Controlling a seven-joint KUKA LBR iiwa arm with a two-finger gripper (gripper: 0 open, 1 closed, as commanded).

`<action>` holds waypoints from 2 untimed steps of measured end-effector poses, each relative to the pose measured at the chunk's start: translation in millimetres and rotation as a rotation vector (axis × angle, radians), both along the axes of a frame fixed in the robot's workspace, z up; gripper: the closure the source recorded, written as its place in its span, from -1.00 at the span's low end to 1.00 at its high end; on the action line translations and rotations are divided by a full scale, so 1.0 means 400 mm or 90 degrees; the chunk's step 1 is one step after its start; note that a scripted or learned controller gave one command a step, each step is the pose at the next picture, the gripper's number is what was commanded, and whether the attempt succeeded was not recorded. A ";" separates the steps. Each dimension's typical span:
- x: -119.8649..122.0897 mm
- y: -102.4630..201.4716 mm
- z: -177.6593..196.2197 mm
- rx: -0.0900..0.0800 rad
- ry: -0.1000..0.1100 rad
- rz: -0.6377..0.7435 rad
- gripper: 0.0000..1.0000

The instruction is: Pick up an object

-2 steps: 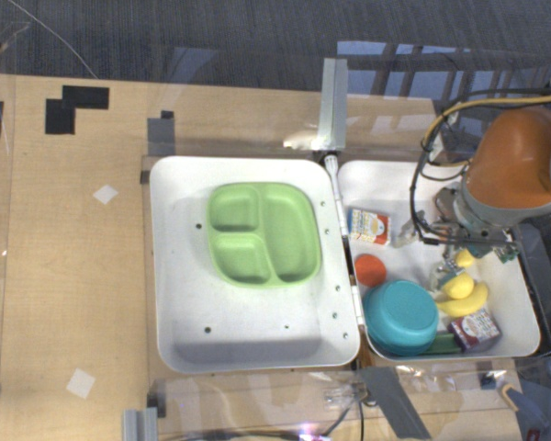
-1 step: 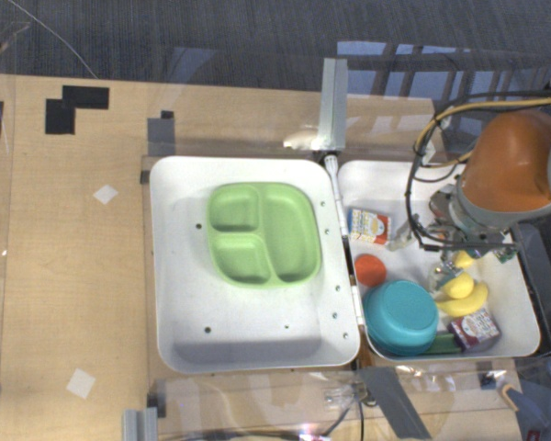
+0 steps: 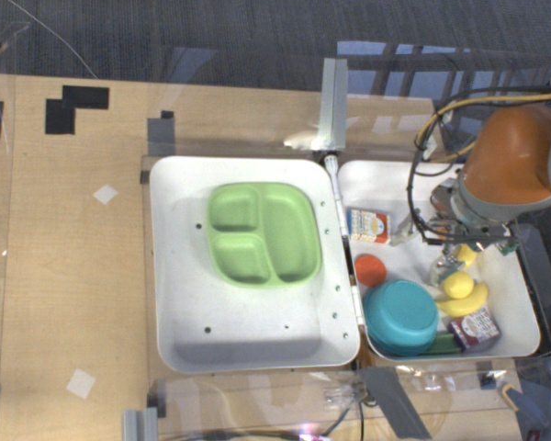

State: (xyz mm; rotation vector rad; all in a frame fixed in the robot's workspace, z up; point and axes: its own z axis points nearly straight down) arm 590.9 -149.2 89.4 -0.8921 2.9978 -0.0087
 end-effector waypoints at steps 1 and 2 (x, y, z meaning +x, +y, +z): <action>0.031 -0.005 -0.001 0.000 0.001 -0.011 -1.00; 0.071 -0.012 -0.002 0.000 0.001 -0.019 -1.00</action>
